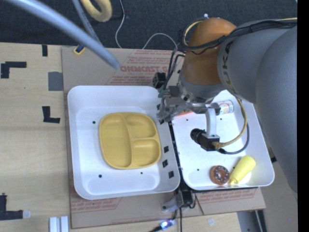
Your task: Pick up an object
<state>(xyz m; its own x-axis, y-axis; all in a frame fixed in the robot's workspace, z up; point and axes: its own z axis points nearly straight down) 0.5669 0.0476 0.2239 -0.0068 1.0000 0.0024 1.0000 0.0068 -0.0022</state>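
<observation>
My gripper (165,111) hangs low over the far left corner of the right bin (258,146), close to the wall shared with the left bin (77,129). The wrist and orange band cover it from above. A sliver of something red (183,112) peeks out just under the wrist. A small clear item with a label (225,107) lies partly hidden behind the arm. A brown frosted donut (220,174) and a yellow oblong object (242,169) rest side by side at the right bin's near edge. A yellow divided plate (129,140) lies flat in the left bin.
A black cable plug (203,138) with a yellow hose loops down from the wrist over the right bin's floor. Both bins sit on a cardboard sheet (96,62). A grey pole (63,23) crosses the upper left, well above the bench.
</observation>
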